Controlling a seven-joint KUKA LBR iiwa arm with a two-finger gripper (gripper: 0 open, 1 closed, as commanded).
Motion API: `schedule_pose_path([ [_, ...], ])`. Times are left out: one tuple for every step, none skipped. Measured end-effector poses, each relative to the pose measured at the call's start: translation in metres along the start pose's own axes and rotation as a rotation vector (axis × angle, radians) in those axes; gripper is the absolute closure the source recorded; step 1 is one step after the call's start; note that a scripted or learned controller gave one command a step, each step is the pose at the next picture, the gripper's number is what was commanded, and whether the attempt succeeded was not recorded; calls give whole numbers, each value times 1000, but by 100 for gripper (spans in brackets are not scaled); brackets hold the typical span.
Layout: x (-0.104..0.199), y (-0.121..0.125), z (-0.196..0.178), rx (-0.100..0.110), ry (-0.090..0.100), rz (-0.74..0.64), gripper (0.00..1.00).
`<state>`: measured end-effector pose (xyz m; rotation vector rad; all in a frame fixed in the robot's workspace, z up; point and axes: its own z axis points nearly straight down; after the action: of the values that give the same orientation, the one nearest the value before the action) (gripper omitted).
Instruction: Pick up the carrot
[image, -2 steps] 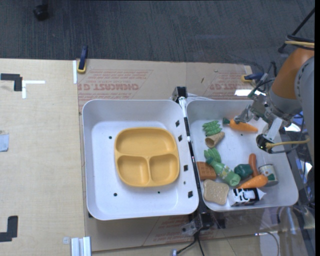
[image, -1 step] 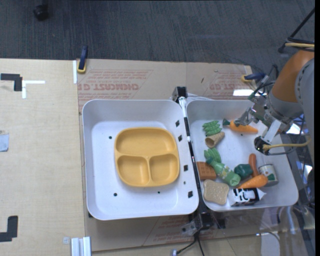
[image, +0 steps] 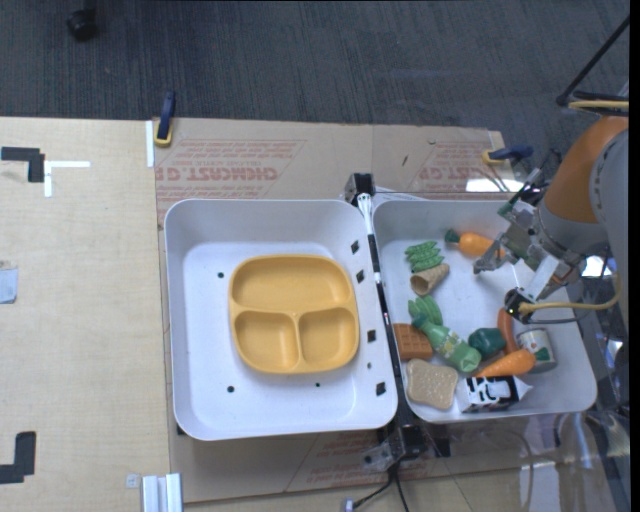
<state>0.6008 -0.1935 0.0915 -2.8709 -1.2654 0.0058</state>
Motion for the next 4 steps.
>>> schedule_pose_path([
  [0,0,-9,2,-1,-1,100],
  [0,0,-9,2,-1,-1,0],
  [9,2,0,-3,0,252,0],
  [27,22,-1,34,-18,379,0],
])
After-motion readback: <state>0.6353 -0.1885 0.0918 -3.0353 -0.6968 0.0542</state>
